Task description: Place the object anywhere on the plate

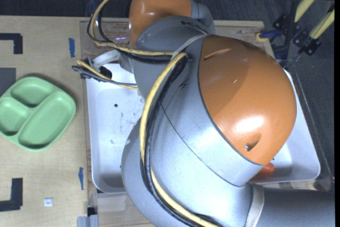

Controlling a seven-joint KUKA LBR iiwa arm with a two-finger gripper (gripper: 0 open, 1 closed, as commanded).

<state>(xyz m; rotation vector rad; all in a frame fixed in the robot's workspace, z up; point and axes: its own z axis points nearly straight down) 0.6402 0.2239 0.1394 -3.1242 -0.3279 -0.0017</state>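
Left of the white bin [106, 130] — green plate [36, 112], seemingly three-sectioned, unmarked.

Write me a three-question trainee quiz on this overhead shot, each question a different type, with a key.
1. True or false: the green plate sits inside a white bin.
2. Multiple choice: how many compartments does the green plate have? A) one B) three C) five
3. Fill the blank: a small orange object peeks out from under the arm at the lower ____ of the view.

Key: 1 false, it lies on the wooden bench to the left of the bin; 2 B; 3 right.
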